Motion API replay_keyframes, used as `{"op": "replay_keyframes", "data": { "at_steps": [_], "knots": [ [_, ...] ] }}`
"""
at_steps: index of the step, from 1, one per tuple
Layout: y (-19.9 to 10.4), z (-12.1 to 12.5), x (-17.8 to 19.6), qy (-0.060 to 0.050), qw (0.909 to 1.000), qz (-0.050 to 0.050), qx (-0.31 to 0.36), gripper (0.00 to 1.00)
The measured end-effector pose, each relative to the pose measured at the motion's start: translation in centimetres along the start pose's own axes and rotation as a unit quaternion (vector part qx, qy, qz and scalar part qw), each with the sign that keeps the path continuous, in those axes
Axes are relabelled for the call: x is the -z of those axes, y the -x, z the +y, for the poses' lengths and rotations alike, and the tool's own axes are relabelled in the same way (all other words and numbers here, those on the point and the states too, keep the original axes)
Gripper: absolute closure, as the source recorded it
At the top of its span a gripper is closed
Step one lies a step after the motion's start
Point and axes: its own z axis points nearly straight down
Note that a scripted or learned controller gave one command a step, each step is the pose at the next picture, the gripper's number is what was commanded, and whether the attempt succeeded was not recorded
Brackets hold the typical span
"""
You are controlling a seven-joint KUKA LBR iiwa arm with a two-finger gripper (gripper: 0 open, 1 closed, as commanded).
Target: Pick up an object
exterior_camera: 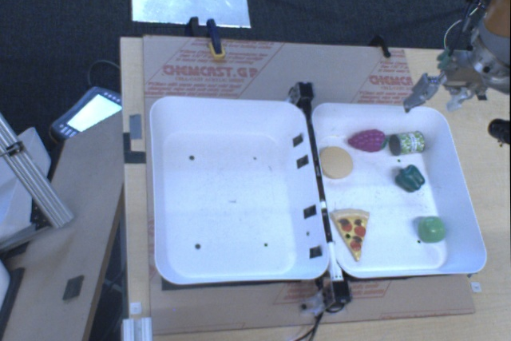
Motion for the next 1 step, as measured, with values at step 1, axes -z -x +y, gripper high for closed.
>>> {"op": "replay_keyframes", "data": {
  "at_steps": [1],
  "knots": [
    [-0.61,3.19,21.62,0.010,0.9999,-0.003,0.002,0.00]
  ]
}}
